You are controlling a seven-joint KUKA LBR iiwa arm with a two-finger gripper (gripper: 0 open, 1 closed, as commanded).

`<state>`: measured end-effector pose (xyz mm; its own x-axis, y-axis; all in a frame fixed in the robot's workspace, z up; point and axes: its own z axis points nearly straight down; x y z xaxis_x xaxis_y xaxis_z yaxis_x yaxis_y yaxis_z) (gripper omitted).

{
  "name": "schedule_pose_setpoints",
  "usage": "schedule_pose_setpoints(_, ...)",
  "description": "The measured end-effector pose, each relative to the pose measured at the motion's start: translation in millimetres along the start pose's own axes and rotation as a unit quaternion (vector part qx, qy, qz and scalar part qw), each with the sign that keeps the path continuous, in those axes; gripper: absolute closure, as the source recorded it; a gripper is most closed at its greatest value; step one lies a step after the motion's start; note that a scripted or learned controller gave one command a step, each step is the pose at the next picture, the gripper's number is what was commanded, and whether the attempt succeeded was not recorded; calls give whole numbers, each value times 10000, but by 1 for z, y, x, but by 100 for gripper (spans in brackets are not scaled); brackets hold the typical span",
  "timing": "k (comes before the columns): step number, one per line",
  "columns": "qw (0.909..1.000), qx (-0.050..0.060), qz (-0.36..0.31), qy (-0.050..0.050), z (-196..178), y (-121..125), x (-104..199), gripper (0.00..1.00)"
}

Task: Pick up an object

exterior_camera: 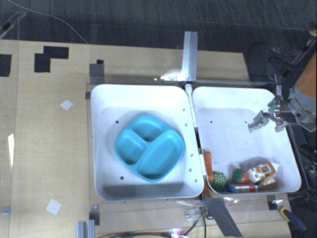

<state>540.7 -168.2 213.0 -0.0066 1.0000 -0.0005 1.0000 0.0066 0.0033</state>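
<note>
Two shallow white bins side by side on a pale wooden bench [44, 148], seen from above at a slant. In the left bin [104, 103], a blue three-compartment plate [149, 147] lying flat near the middle, tilted diagonally to the bin walls. In the right bin [223, 103], small objects bunched along the near wall: an orange carrot-like piece [208, 163] upright against the divider, something green [219, 180] just beside its lower end, a small round green and orange item [239, 175] near that, a red and blue marker-like stick [242, 188] lying flat along the wall, and an orange and white carton [261, 172] tilted on its side, touching or nearly touching the stick. Reaching in from the right, the grey arm with its orange band [306, 81], and the gripper [270, 117] over the right bin's far right part, well apart from the pile below it. Nothing visible between the fingers; whether spread or closed, impossible to tell at this size. A metal post [190, 56] standing behind the seam between the bins.
</note>
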Motion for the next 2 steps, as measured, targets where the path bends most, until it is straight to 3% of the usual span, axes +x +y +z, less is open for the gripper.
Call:
schedule_pose_setpoints(1, 9995, 12, 327, 4, 80, -53, 55, 0)
schedule_pose_setpoints(2, 9997, -35, -233, -1, 124, -51, 1, 0)
